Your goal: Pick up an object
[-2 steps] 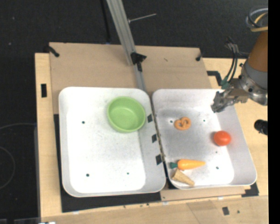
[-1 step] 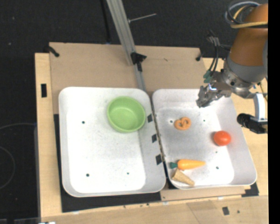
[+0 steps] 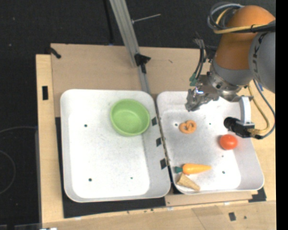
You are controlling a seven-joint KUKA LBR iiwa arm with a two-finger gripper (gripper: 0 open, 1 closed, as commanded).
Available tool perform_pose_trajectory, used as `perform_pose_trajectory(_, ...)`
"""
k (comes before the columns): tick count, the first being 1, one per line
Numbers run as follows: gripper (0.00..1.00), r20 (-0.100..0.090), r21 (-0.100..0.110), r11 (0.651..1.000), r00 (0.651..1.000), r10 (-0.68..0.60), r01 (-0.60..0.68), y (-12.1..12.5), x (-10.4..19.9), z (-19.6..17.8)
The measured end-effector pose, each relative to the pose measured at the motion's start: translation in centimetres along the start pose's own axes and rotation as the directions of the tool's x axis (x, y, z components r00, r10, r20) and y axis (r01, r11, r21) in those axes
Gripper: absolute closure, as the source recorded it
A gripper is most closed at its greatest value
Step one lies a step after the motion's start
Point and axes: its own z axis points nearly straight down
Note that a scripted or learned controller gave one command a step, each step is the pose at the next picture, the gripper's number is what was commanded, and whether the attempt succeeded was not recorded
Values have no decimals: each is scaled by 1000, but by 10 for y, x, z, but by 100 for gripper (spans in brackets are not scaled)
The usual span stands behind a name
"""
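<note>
1. The arm (image 3: 240, 42) is reaching in from the right, and its gripper (image 3: 196, 101) is hanging over the far-left part of the right bin (image 3: 249, 176).
2. The gripper's state cannot be told from this slant; nothing is showing in its grasp.
3. A small orange pretzel-shaped piece (image 3: 187, 126) is lying just near of the gripper, apart from it. It is likely the target, being the closest object.
4. A red tomato-like ball (image 3: 228, 141) is sitting further right in the same bin, well apart from the gripper.
5. A toy carrot (image 3: 196, 168) is lying at the near side, just beside a tan wedge (image 3: 188, 181) tucked into the near-left corner. Both are hugging the wall, which is probably making them harder picks.
6. A green bowl (image 3: 130, 117) is resting upright in the far part of the left bin (image 3: 86, 176).
7. The pick is not yet done.
</note>
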Motion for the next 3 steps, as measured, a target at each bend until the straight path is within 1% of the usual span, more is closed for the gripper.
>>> perform_pose_trajectory(1,100,1,-2,1000,1000,3,-3,15,57,5)
perform_pose_trajectory(2,100,0,1,1000,1000,0,0,22,108,21)
perform_pose_trajectory(3,100,0,-2,1000,1000,-1,1,28,153,28)
